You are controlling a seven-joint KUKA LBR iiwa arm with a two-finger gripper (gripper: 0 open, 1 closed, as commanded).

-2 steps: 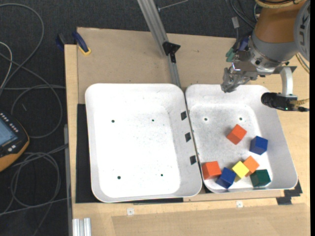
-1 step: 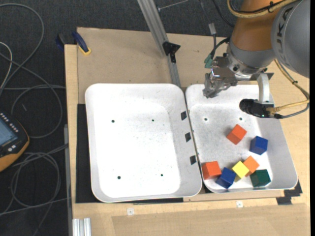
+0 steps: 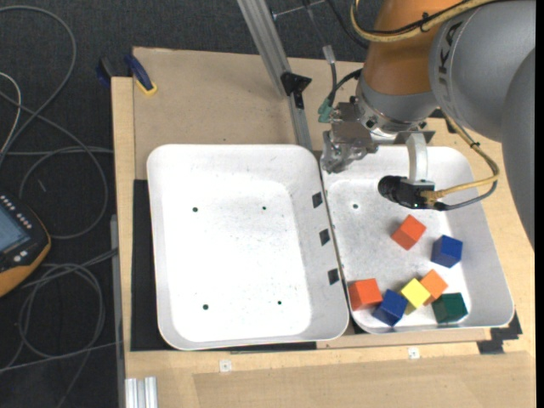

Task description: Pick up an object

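- The grey arm with its orange band [image 3: 416,24] reaches in from the right, and its two-finger metal gripper [image 3: 338,155] hangs over the far-left corner of the right shallow white bin [image 3: 480,228], just beside the divide between the bins.
- Whether the gripper is spread or pressed together cannot be told; no object shows between its tips.
- The left shallow white bin [image 3: 229,245] lies beside it on the wooden bench [image 3: 212,92].
- The small blocks sit in the right bin's near half, well apart from the gripper: an orange cube [image 3: 409,231] alone mid-bin, a blue cube [image 3: 447,250] to its right.
- Along the near rim lies a cluster: an orange-red cube [image 3: 366,292], a blue cube [image 3: 392,306], a yellow cube [image 3: 415,293], an orange cube [image 3: 434,283] and a dark green cube [image 3: 450,308].
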